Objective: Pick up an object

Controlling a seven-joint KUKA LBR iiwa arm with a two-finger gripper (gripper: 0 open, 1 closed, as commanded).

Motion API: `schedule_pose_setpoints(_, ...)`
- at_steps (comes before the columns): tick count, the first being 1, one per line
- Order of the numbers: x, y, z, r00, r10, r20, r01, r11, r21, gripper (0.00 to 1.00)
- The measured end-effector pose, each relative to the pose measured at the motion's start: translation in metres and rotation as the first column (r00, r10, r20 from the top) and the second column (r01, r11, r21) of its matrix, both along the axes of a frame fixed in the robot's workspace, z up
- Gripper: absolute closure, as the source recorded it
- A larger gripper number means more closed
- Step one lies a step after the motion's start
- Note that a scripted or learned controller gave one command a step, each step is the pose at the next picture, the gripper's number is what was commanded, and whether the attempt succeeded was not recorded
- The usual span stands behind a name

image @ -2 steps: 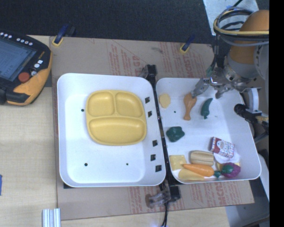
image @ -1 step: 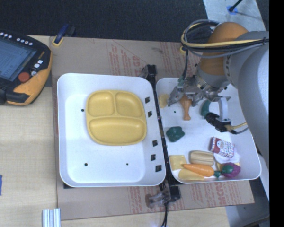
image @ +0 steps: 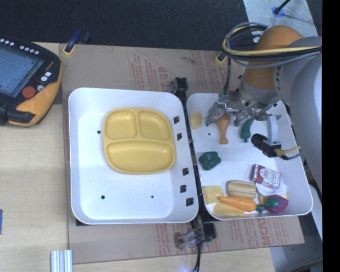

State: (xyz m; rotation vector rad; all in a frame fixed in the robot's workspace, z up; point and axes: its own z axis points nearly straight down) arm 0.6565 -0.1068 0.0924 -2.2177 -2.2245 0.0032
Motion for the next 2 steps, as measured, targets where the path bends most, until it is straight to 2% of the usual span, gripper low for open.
schedule_pose_setpoints(1,0.0,0.0,0.011,1.0,0.004,-0.002,-0.004,1.0,0.0,1.0)
schedule_pose_setpoints(2,-0.075,0.062,0.104,1.0,0.005,-0.004,-0.005,1.0,0.003,1.0)
